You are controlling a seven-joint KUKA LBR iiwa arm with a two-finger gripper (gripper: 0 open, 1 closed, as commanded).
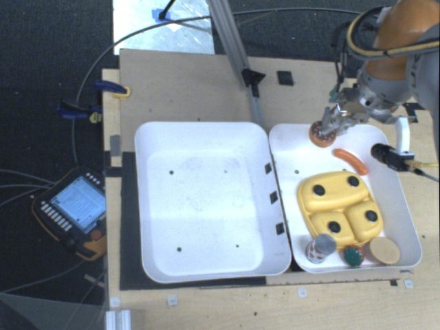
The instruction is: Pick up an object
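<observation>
My gripper point(334, 121) hangs over the far left corner of the right bin point(289, 150). Directly beneath its tip is a small round brown-orange object point(320, 137), which looks to rest on the bin floor; whether the tip touches it is unclear. An orange sausage-shaped piece point(350, 160) lies a little to the right. A big yellow block with dark holes point(340, 205) takes up the bin's middle. Along the near edge stand a small can point(318, 248), a green ball point(353, 256) and a tan disc point(385, 250).
The left bin point(148, 184) sits beside the right one, their walls meeting at small black clips point(273, 196). A grey pole point(230, 36) slants over the bench's back. A handheld pendant point(72, 208) lies off the bench at the left.
</observation>
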